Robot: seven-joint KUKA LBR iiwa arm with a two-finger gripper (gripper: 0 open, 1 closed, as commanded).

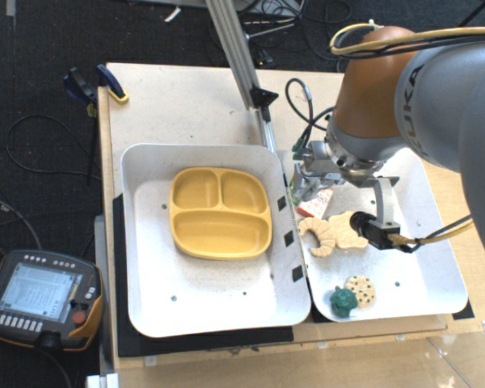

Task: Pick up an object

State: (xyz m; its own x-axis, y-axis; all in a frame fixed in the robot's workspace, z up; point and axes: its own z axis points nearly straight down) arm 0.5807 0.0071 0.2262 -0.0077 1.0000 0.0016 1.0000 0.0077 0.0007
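My gripper hangs low over the near-left part of the right bin, under the grey arm with its orange band. Just below it lies a small red and white item, partly covered by the gripper. A tan croissant-shaped piece lies right in front of that. Closer to the bin's front edge sit a speckled cookie and a green broccoli-like piece, side by side.
The left bin holds a yellow divided plate. A slanted metal pole rises behind the bins. A teach pendant lies on the floor at the left. A blue and yellow clamp sits at the bench's back-left corner.
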